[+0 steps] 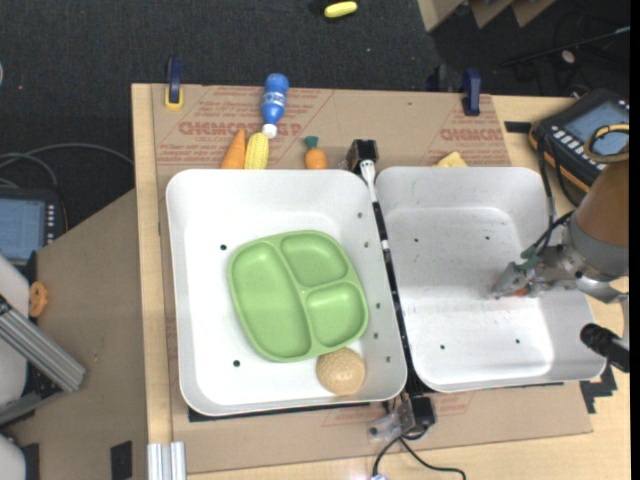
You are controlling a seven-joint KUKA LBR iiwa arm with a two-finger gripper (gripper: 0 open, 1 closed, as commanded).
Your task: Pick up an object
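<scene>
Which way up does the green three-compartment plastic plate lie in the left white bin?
Right way up: the green three-compartment plastic plate shows its three hollow sections, lying flat in the left white bin.

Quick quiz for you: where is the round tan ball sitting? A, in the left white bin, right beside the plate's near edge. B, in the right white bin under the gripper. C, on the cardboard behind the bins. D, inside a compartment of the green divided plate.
A: the round tan ball lies on the floor of the left white bin, against the near edge of the green divided plate, not in any compartment.

A robot lab; two white bins (452, 190) clamped to a cardboard-topped bench (420, 118); loose cables (60, 158) and a teach pendant (590, 138) alongside.
</scene>
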